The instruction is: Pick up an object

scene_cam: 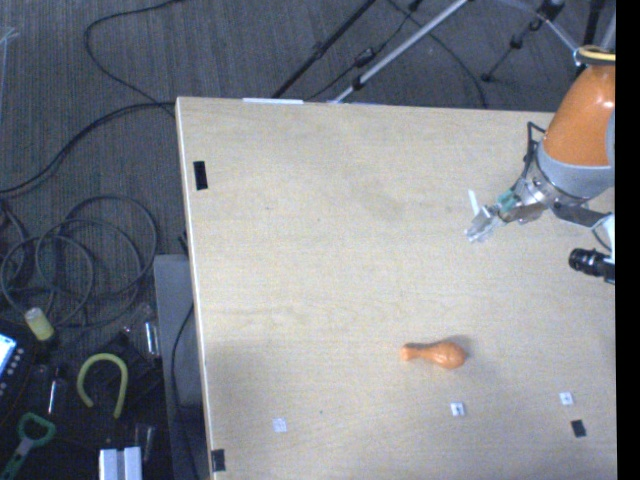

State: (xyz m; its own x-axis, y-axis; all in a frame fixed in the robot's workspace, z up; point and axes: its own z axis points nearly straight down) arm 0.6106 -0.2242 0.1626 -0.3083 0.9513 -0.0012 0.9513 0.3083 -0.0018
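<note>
The gripper (480, 221) hung over the bench (300, 268) with its pale fingers parted around nothing, well apart from the small orange object (437, 354) lying nearer the front edge, so a grasp, I judged, hadn't begun.

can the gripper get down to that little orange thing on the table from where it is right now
Probably yes. The gripper sits above the tabletop, up and to the right of the orange object in the camera view, and the surface between them looks bare, with nothing blocking the way.

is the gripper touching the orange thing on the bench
Apart. The camera view shows a wide stretch of bare bench between the gripper and the orange object.
</note>
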